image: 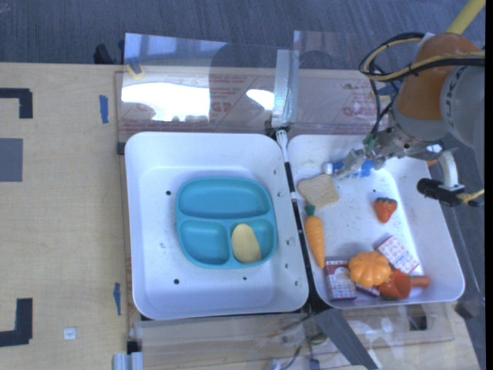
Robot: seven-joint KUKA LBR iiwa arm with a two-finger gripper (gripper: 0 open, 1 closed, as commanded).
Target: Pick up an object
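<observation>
Camera view, left to right. Left bin: blue divided tray, a yellow potato-like piece in its 5 o'clock compartment. Right bin: bread slice at 10 o'clock, carrot along the 9 o'clock wall, strawberry right of centre, orange pumpkin at 6 o'clock among small cartons. Gripper low over the bin's 12 o'clock end, just beside the bread; grip state cannot be told.
</observation>
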